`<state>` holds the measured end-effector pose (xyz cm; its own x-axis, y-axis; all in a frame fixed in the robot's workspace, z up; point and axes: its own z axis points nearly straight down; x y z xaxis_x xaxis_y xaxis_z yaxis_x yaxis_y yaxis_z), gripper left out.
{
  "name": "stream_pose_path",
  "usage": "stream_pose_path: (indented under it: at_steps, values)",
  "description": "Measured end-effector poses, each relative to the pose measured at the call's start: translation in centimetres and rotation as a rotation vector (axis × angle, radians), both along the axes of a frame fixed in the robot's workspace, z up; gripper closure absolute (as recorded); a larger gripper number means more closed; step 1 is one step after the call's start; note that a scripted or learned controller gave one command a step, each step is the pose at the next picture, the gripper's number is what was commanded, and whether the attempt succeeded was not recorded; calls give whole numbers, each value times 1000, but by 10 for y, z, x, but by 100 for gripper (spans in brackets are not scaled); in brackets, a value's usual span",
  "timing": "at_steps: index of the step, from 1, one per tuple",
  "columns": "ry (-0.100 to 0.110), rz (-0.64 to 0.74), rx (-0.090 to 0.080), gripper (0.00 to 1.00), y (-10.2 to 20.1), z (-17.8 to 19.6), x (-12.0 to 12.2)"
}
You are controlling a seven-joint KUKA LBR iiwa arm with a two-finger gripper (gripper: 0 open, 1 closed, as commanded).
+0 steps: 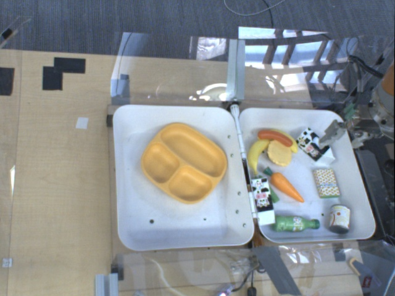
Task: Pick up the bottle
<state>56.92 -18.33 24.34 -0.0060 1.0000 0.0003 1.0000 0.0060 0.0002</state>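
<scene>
the left bin (133,227) holds a yellow divided plate (183,161). the right bin (361,224) carries the food items. the green bottle (295,224) lies on its side near that bin's front edge, between a cow-print carton (263,197) and a small can (339,217). the gripper (333,130) hangs over the bin's far right corner, beside another small carton (308,142); whether it is spread or closed, i cannot tell.

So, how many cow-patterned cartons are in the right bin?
2: one cow-patterned carton by the bin's left wall, above the bottle; another near the gripper.
</scene>
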Motion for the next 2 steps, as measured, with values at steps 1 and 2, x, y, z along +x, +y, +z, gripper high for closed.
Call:
stream_pose_path:
  at_steps: [1,2]
  values:
    - [-3,-340,-1,0,31,96,-77]
    - [-2,-799,0,0,-5,192,-82]
